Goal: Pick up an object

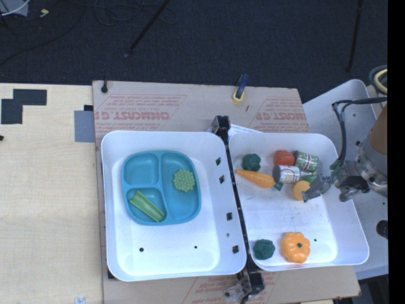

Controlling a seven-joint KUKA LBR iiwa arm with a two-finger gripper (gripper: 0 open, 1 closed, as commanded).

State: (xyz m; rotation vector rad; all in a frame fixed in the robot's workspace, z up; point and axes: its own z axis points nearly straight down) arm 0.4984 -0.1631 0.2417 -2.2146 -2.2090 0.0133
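Note:
The right bin (pixel 316 230) holds several toy foods. A dark green broccoli piece (pixel 251 162) and an orange carrot (pixel 255 178) lie at its upper left. A red tomato (pixel 283 158), a green-labelled can (pixel 307 162) and a silver can (pixel 288 174) cluster near the top. A small yellow piece (pixel 300 190) lies just below them. My gripper (pixel 330 190) hovers at the bin's right wall, open, nothing between its fingers. Its left finger (pixel 314 193) is right beside the yellow piece. An orange pumpkin (pixel 295 246) and a second broccoli piece (pixel 264 249) sit at the front.
The left bin (pixel 120 246) carries a blue divided plate (pixel 140 170) with a green bumpy round item (pixel 184 180) and a green pod (pixel 147 206). A black divider (pixel 231 195) joins the bins. A yellow-blue clamp (pixel 240 88) sits on the cardboard behind.

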